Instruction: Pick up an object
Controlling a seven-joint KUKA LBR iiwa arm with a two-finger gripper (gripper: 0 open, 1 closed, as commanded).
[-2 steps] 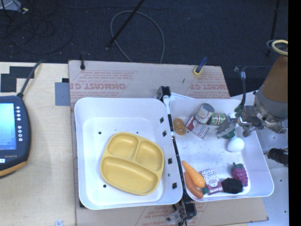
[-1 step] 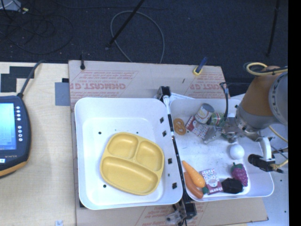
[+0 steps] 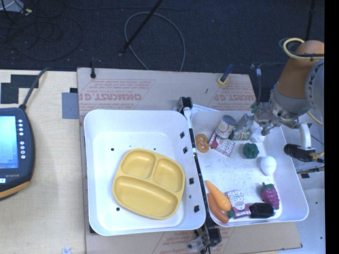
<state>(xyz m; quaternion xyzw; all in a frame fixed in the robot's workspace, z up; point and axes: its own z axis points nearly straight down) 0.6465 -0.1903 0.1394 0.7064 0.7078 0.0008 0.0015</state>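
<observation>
No object is in the gripper (image 3: 258, 125) yet, as far as can be seen, so the pick appears to be at its start. The likeliest targets lie in the right bin (image 3: 296, 205), near its far edge: a small can (image 3: 225, 126) lying tilted, a flat printed packet (image 3: 223, 145) just in front of it, a pretzel (image 3: 202, 141) by the divider, and a dark green lump (image 3: 250, 151) a little nearer the arm. The gripper sits low over the far right corner of this bin, close to the can and the green lump, but its tip is a blur of grey metal and whether it is wide or narrow cannot be told. Farther down the bin lie a white egg (image 3: 268, 165), a bunch of purple grapes (image 3: 270, 195), a black block (image 3: 261, 210), a small card (image 3: 235, 199) and two carrots (image 3: 218, 199). The left bin (image 3: 100, 142) bears a yellow divided tray (image 3: 150, 183). Reaching, closing and lifting all seem left to do.
</observation>
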